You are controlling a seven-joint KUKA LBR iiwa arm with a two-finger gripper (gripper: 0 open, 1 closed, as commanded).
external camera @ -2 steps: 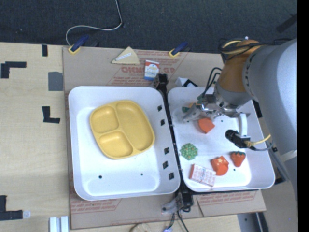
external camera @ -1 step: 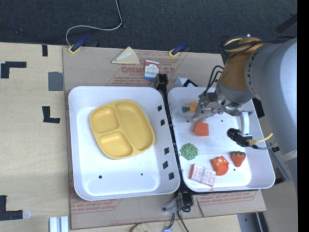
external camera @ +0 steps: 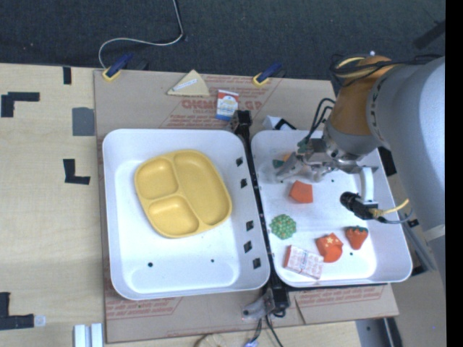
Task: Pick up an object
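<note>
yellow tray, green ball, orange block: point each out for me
yellow tray (external camera: 182, 192), camera view, on its middle ridge
green ball (external camera: 283, 227), camera view, on its top
orange block (external camera: 301, 191), camera view, on its upper face

Both white bins, the left bin (external camera: 119, 215) and the right bin (external camera: 383, 262), are seen as smooth plastic with a mild sheen. The yellow divided tray (external camera: 182, 192) is read as glossy moulded plastic. The bench top (external camera: 43, 215) is seen as pale matt wood grain, marked with black tape (external camera: 72, 170). A matt brown cardboard sheet (external camera: 145, 107) with red print is laid under the bins. The arm (external camera: 405, 100) is finished in smooth satin grey, with an orange band (external camera: 354, 110) slightly glossy. The green ball (external camera: 283, 226) is seen as rough and bumpy. The packet (external camera: 303, 262) near the right bin's front edge looks like printed paper or foil; which cannot be told.
</note>
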